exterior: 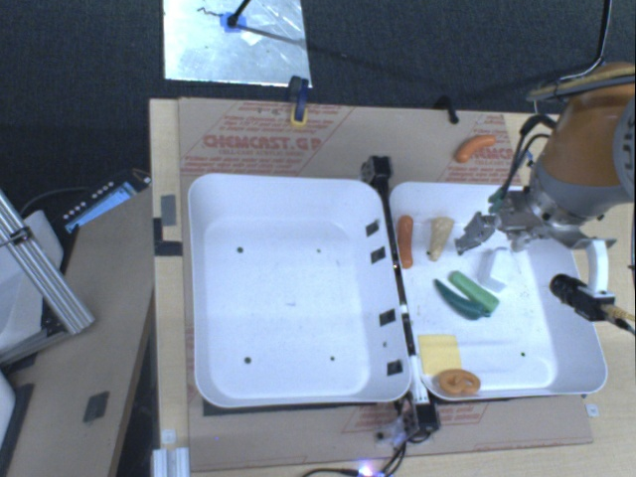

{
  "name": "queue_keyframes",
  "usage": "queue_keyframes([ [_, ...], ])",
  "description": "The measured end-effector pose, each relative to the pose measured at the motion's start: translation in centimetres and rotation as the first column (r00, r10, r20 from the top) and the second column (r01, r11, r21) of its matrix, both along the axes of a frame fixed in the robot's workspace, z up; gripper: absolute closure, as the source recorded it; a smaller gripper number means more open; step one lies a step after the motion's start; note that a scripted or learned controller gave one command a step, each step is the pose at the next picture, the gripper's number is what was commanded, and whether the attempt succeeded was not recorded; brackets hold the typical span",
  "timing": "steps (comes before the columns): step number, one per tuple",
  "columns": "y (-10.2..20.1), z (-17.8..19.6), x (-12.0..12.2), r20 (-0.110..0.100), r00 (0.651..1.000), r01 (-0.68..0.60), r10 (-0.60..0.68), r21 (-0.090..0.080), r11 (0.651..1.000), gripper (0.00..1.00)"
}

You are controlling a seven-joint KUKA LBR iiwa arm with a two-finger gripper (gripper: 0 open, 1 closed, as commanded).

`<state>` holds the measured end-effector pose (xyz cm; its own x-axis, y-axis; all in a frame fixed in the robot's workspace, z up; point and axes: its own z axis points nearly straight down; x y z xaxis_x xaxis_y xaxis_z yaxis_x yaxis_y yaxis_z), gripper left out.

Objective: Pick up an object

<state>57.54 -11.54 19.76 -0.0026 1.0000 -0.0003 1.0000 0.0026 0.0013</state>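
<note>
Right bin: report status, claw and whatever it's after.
Claw hanging over right bin, nothing seen between its tips. Nearest items: cream cone, white block, green pieces. All lying in the bin, none lifted. Approach open.

Two bins [288, 192] smooth white plastic, slight sheen; bench board [258, 132] under bins matt tan, cardboard-like, red print; sheet [236, 28] behind board shiny, crinkled, foil-like; floor beyond board dark, rough, carpet-like; green pieces [467, 294] in right bin smooth, plastic-looking; gripper [487, 229] dull grey metal.
</note>
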Motion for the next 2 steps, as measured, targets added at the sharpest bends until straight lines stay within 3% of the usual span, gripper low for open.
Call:
queue_keyframes([
  [1,-4.2,-7.8,0.9,-0.005,1.000,0.004,-0.004,-0.001,1.000,0.00],
  [2,-2.4,-11.2,7.3,-0.019,1.000,-0.009,0.009,0.005,1.000,0.00],
])
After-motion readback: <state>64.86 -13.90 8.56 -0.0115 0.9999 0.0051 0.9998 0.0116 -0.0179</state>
